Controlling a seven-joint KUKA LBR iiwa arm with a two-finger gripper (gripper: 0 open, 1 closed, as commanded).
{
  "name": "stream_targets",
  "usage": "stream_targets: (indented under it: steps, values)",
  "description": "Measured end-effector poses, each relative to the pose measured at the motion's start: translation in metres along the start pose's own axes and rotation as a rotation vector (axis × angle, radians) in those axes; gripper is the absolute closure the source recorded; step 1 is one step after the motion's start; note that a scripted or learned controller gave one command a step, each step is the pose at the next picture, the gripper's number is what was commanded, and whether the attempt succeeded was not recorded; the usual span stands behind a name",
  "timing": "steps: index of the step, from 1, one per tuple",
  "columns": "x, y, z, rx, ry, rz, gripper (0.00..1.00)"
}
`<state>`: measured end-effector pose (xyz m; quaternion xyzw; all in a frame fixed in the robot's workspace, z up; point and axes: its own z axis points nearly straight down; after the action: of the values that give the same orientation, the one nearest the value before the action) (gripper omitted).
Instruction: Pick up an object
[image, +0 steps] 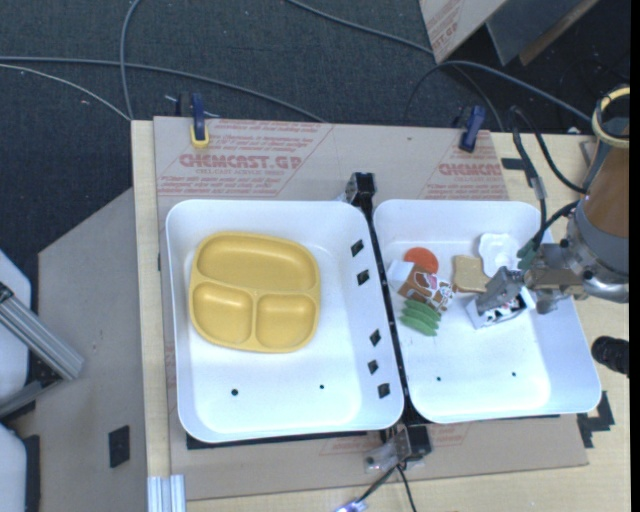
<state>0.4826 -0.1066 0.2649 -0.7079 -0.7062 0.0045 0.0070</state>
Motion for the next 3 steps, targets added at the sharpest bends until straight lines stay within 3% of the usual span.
stream_targets:
  steps: [1,3]
  values:
    - [0.0,0.002,-0.005,-0.011,-0.002,-0.003,0.0]
    - [-0.009,0.01,0.098,-0.005,0.0,-0.002,0.0]
